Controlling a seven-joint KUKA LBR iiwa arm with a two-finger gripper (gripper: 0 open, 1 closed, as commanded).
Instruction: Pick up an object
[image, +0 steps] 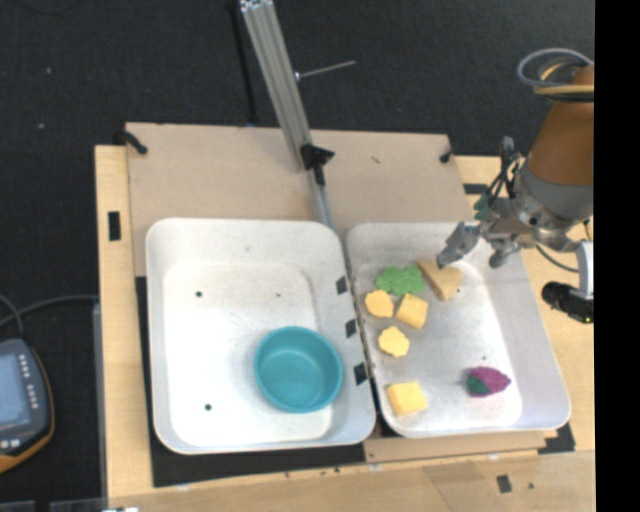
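My gripper (472, 260) hangs over the back of the right bin (535, 350), its two fingers spread open with nothing between them. The left fingertip (449, 259) is just above a tan wedge-shaped piece (441, 281). To the wedge's left lies a green leafy toy (400, 279). Several yellow pieces sit further forward: one small (378, 304), one blocky (412, 312), one round (394, 342) and one near the front wall (406, 398). A purple toy (487, 381) lies at the front right.
The left bin (190, 290) holds a teal bowl (297, 368) near its front right. A slanted metal rod (285, 95) comes down from the top to the gap between the bins. A dark handheld device (20, 395) lies at the far left.
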